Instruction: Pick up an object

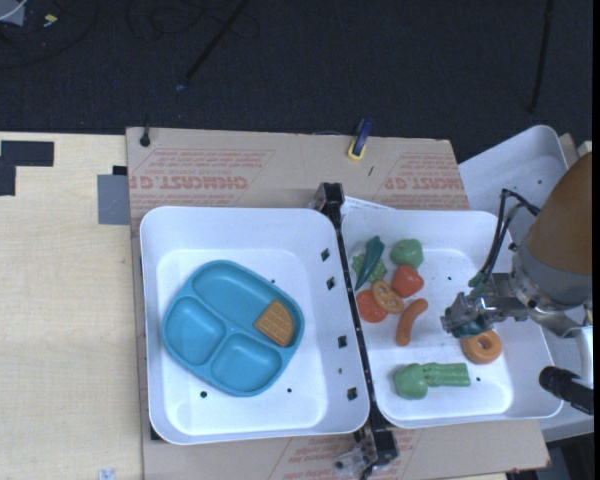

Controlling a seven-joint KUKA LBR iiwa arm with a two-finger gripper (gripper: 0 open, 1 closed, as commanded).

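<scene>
pincer (464,317): low in the right bin (500,236); grip state cannot tell
doughnut (481,346): just below-right of it
sausage (411,321): just left

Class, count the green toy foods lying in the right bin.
3: a green pepper near the back, a long leafy vegetable beside the divider, a broccoli-like piece at the front. Others may be hidden.

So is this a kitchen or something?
Probably not a kitchen; it looks like a robot test bench. Two white bins sit on cardboard, a robot arm reaches in, and the food looks like toys.
</scene>
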